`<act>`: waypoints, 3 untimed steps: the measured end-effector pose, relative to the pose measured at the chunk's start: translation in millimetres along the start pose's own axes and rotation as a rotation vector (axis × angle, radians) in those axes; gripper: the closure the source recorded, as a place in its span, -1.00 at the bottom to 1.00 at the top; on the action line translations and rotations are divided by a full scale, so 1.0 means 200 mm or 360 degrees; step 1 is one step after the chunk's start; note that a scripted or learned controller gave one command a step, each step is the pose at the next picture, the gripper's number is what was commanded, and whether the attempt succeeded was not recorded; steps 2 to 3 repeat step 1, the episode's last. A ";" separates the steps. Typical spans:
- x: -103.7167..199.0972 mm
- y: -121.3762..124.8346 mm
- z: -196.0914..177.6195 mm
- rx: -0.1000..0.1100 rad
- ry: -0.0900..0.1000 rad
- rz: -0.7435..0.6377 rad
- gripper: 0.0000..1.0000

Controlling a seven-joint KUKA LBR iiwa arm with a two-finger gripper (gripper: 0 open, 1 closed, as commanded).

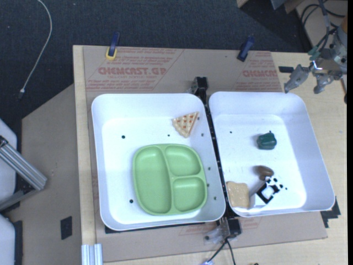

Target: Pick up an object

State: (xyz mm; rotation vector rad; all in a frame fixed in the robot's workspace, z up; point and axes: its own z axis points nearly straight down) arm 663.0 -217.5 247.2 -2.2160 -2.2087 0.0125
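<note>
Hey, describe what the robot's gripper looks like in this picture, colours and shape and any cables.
The gripper, seen at the top right beyond the right bin, is pale grey metal with two slim fingers splayed downward. Small teal-green touches sit on its body, and dark cables loop above it.
</note>
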 end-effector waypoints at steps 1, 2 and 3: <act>0.00 0.01 -0.05 -0.0023 -0.0006 -0.0006 -1.00; 0.00 0.01 -0.05 -0.0023 -0.0006 -0.0006 -1.00; 0.00 0.01 -0.05 -0.0023 -0.0006 -0.0006 -1.00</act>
